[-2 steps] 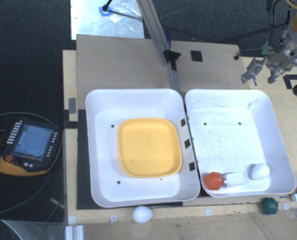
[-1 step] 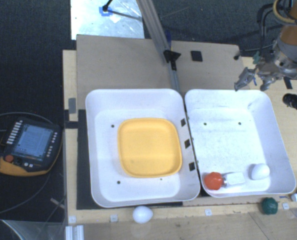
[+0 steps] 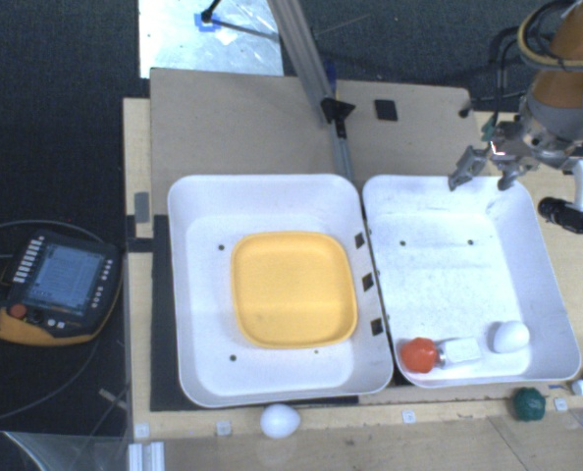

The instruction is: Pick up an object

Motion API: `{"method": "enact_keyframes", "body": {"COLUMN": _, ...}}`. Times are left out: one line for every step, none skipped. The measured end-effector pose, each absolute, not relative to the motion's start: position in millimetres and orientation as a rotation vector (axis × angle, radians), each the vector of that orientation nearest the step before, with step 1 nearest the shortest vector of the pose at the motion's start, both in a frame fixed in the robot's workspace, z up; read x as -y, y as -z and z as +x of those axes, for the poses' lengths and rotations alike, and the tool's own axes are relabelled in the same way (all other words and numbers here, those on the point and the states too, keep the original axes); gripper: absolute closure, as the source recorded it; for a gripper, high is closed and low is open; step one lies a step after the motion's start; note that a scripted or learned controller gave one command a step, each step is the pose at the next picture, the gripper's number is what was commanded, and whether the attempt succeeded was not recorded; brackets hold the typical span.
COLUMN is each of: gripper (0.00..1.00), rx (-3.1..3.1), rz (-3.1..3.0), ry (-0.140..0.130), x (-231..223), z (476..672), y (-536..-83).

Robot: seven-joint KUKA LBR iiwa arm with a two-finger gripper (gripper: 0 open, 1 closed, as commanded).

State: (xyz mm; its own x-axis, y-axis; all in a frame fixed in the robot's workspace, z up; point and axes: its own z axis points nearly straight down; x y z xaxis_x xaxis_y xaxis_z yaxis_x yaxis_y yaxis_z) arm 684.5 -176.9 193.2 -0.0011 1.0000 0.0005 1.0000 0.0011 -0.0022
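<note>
White egg [image 3: 280, 421] lies on the bench at the near edge, outside the bins. Gripper [image 3: 488, 173] hangs over the right bin's [image 3: 458, 263] far rim, jaws apart, nothing between them. Pickable things, orange ball [image 3: 419, 354], white block [image 3: 460, 351] and white ball [image 3: 509, 337], crowd the near wall, well apart from it. Risk: fingers strike the wall, or the balls roll off.

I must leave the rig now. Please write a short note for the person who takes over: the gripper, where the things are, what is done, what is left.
Gripper: open, holding nothing, above the far edge of the right bin.
Right bin, near edge: orange ball, small clear item beside it, white ball.
Left bin: yellow plate in the middle.
Outside the bins, on the bench: white egg-shaped object, green ball.
Done: nothing picked yet.
Left: reach down to one object, close on it, lift.
</note>
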Motion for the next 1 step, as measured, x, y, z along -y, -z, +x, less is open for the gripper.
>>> {"method": "enact_keyframes", "body": {"gripper": 0.00, "rx": 2.219, "rz": -2.219, "ry": -0.003, "x": 183.7, "z": 681.8, "y": -133.4}}
